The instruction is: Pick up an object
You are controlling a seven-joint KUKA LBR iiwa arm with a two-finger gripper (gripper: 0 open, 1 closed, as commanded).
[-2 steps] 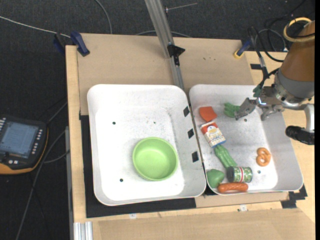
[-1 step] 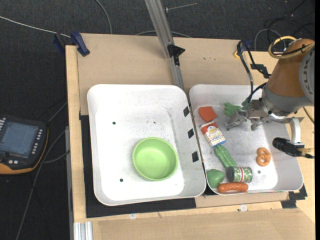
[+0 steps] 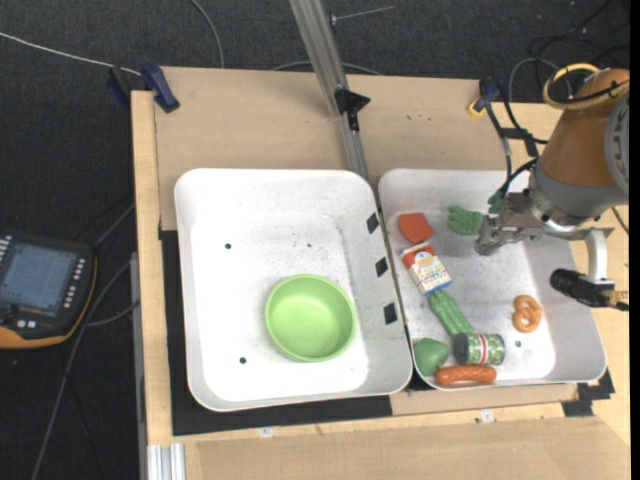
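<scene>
**Pick not yet made: gripper low in the right bin**

The gripper (image 3: pixel 487 240) sits low in the right bin (image 3: pixel 560 368), just beside a green toy (image 3: pixel 463 219); nothing visibly rests in its grasp, and I cannot tell its opening. The lift remains. A red block (image 3: pixel 415 227), pretzel (image 3: pixel 526 312) and sausage (image 3: pixel 465 375) lie nearby. The left bin (image 3: pixel 210 218) holds 1 green bowl (image 3: pixel 310 316). Both bins rest on a wooden bench (image 3: pixel 250 118) above dark carpet.

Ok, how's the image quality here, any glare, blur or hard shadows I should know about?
Camera view: lighting is even and soft, with only faint shadows under the green bowl and the toys; the white bins are bright but keep their speckle detail; focus is a little soft throughout, and the gripper looks slightly smeared.
</scene>
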